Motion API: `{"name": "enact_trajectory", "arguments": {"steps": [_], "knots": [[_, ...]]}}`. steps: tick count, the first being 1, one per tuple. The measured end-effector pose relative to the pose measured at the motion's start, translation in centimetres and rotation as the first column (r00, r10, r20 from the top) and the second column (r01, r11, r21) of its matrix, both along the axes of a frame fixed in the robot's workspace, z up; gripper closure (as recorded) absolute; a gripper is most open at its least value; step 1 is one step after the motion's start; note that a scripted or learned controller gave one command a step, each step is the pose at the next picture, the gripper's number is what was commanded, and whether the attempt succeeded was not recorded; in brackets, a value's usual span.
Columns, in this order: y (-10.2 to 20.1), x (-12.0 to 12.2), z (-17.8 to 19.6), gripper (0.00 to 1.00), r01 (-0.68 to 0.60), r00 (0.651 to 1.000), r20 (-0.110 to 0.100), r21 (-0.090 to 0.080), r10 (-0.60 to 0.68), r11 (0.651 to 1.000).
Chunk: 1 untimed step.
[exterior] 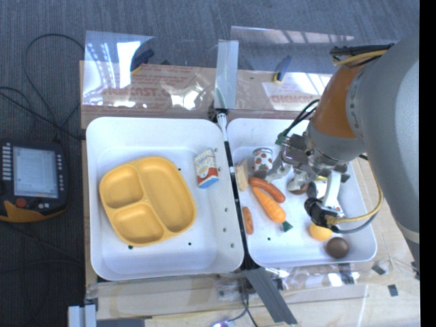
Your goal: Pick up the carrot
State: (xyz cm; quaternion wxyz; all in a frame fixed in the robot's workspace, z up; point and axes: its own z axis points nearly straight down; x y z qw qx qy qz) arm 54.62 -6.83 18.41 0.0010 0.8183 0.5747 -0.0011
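Two bins: left (102, 251) holds tray (146, 199), right (357, 247) carrot (269, 205); gripper (300, 179) state unclear.

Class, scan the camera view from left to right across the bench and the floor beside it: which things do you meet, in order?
Handheld control pendant → yellow divided plate → small carton → carrot → gripper → dark round fruit.
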Motion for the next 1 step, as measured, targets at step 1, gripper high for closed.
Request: {"name": "enact_trajectory", "arguments": {"steps": [1], "knots": [[-2.84,-2.77,-9.28,1.0,0.259,0.966,0.008,0.006,-0.259,0.966]]}}
